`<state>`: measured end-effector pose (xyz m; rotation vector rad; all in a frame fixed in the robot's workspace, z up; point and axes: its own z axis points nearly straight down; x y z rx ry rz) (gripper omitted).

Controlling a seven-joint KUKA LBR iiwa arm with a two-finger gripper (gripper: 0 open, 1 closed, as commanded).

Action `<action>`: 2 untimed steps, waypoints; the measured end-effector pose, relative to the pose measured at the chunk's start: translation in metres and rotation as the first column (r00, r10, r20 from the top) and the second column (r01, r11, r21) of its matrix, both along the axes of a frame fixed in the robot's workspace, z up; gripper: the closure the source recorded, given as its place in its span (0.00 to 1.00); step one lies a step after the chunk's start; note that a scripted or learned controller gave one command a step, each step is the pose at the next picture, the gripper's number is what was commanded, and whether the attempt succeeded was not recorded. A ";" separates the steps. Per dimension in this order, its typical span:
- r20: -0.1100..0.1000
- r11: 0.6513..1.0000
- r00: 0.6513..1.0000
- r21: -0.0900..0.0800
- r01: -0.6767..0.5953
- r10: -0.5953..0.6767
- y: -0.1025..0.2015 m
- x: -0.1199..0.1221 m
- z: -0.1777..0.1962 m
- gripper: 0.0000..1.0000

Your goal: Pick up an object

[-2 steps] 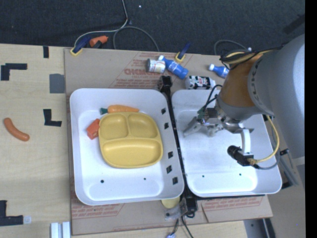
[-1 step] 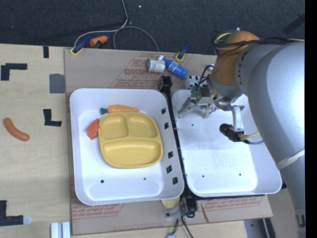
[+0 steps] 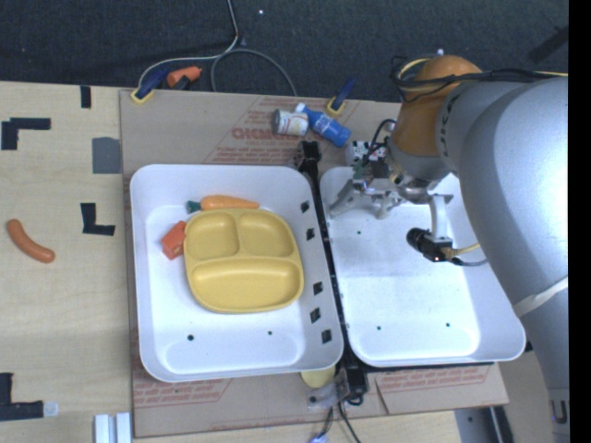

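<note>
Two fingers [image 3: 358, 201] apart, empty, over right bin [image 3: 416, 340].

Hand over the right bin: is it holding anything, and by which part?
Cannot be told. The hand sits low over the right bin near its top left corner, and no object shows in it.

Red letters are printed on the cardboard [image 3: 242, 133] under the bins, but they are too faint and blurry to read.
</note>
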<state>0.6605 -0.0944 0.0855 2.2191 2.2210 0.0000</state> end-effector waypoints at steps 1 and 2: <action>-0.006 1.000 1.000 -0.001 -0.001 0.001 -0.002 0.007 0.000 0.00; 0.003 1.000 1.000 -0.001 0.004 -0.004 -0.049 -0.067 0.002 0.00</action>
